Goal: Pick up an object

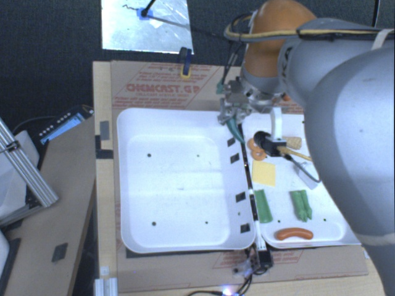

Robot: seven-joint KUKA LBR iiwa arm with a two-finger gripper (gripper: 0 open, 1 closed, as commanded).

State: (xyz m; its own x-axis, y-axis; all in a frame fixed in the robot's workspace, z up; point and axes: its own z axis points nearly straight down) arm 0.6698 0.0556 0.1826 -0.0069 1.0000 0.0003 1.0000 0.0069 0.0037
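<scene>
**Entry: tool at the bin divider, nothing taken yet**

**Tool** (232, 121): hangs over the far end of the ridge where the two bins meet, at the inner far corner of the right bin (321, 238). Whether it is apart or together cannot be told from this angle, and nothing is seen clamped in it.

**Nearest stock:** orange disc (255, 148), just beside the tool. The yellow square (265, 174) comes next, close by the disc.

**Further out:**
- Green stick (263, 206), along the divider.
- Second green stick (301, 205), apart from the first.
- Sausage (294, 233), by the near rim.
- Tan piece (294, 143), close under the arm.

**Left bin** (129, 165): across the divider.

**Handling note:** the disc is the shortest reach, but it and the square lie flat and would likely need a full descent, centred, clear of the divider wall. The sausage or either stick probably offers more body to close on.
</scene>
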